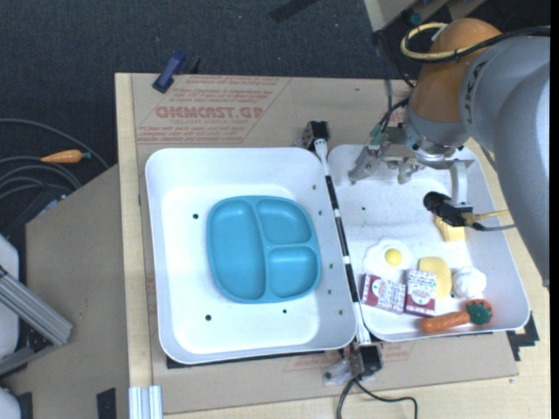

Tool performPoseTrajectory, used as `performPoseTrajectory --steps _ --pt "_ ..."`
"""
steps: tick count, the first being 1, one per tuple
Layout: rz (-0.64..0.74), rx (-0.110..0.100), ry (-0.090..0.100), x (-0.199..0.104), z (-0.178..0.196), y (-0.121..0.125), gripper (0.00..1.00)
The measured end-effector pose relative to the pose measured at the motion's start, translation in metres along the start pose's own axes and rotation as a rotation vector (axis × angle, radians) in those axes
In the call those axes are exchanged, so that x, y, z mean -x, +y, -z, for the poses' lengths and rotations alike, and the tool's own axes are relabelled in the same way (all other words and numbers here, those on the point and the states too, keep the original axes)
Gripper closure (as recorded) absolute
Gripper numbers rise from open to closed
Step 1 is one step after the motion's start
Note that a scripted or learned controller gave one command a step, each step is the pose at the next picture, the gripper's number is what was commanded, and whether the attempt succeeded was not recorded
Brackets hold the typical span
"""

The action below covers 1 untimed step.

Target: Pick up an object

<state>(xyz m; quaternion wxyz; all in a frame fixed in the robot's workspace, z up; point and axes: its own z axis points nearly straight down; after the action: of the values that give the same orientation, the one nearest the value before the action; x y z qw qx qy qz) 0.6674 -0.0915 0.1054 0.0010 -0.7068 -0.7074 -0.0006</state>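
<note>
Step in hand: the approach, as I judge it; nothing is picked up yet.
End effector: the end effector (pixel 382 175) sits low over the far end of the right bin (pixel 384 221), its two fingers spread with nothing between them.
Arm: the arm (pixel 507 85) reaches in from the right, and its orange band shows just above the wrist.
Ground under the end effector: bare white bin floor; no object lies directly beneath it.
Where the objects are: all are clustered at the near end of the right bin, well apart from the end effector.
Nearest candidate: the fried egg (pixel 389 257), lying flat just beside the wall between the two bins.
Others: a red carton (pixel 383 292) and a white carton (pixel 421 290) touch side by side; a yellow piece (pixel 439 271) and a small white piece (pixel 472 279) lie behind them; a carrot (pixel 447 321) lies along the near rim.
Left bin: the left bin (pixel 175 173) holds a blue divided plate (pixel 262 247), which looks too wide for these fingers.
Surface: the surface (pixel 218 112) beyond the bins offers nothing to pick.
Next move calls for: travel toward the near end of the right bin, fingers kept apart, then a descent astride one item.
Likely trouble: the egg is thin and flat, so the fingers may slide over it. The cartons are packed tight, leaving little room beside them.
</note>
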Motion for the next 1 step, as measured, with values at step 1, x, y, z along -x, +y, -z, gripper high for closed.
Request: performPoseTrajectory --steps 1 --pt "0.0 0.002 0.001 -0.0005 0.0106 0.0007 1.0"
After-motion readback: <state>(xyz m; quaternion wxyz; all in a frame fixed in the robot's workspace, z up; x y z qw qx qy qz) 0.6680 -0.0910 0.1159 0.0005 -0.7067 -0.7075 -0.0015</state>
